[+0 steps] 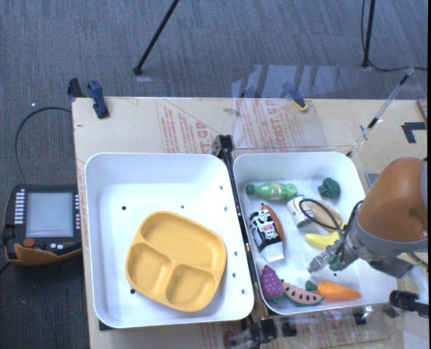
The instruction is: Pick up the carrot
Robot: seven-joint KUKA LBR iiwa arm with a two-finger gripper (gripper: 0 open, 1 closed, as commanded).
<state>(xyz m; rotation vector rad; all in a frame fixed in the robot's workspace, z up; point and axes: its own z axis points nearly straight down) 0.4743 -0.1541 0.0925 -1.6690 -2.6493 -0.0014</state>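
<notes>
Lower right of frame | orange plastic carrot (336, 291) lies left-right, green top leftward | hand (327, 262) just above it | hand's state: cannot tell

I see glossy white plastic bins (99, 195), a matt yellow plastic tray (176, 260), a smooth plastic-looking carrot (338, 291), a raw wood table (157, 126), grey carpet floor (55, 42).
</notes>
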